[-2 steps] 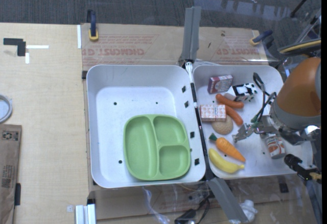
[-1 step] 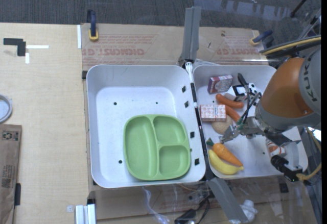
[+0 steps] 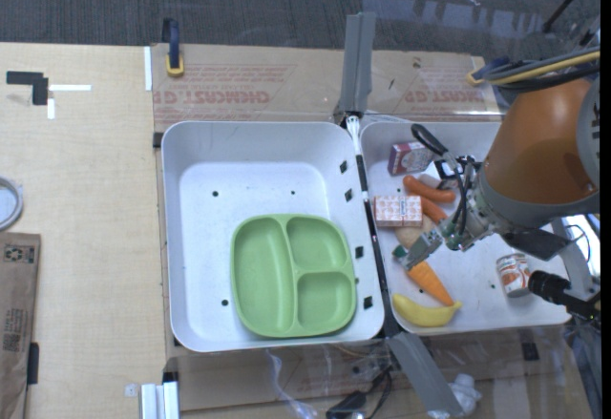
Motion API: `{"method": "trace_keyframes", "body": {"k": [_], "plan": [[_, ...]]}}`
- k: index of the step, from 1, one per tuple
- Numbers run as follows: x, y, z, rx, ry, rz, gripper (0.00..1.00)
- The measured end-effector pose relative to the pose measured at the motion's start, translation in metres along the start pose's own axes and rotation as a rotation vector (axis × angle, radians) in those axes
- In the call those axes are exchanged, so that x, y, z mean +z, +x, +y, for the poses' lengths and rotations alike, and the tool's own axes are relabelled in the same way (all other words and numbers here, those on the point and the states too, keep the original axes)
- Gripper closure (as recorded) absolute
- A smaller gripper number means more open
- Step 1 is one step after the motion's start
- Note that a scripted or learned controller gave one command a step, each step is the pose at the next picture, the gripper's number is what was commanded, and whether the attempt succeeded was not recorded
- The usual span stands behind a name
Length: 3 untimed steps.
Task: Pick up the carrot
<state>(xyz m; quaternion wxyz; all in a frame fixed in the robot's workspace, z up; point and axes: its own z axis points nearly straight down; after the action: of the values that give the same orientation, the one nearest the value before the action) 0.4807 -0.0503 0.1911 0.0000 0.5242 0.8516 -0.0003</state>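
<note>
- We saw the tool (image 3: 431,248) low in the right bin (image 3: 477,307), its tip just above the carrot (image 3: 431,282); we could not tell its state.
- The carrot lay tilted near the front wall, just above a banana (image 3: 425,311).
- Two more orange carrots (image 3: 427,195) lay further back beside a pink packet (image 3: 397,209).
- The left bin (image 3: 191,217) held a green divided plate (image 3: 293,274).

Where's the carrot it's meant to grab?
In the right bin, near its front edge: the carrot lies just above the banana, with the gripper close over it.
</note>
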Motion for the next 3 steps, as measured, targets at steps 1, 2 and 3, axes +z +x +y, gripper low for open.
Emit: {"method": "trace_keyframes", "body": {"k": [1, 2, 3], "plan": [[0.000, -0.011, -0.008, -0.261, 0.000, 0.000, 0.00], [0.100, -0.044, -0.026, -0.358, -0.001, 0.000, 0.00], [0.091, -0.044, -0.025, -0.354, -0.002, 0.000, 1.00]]}}
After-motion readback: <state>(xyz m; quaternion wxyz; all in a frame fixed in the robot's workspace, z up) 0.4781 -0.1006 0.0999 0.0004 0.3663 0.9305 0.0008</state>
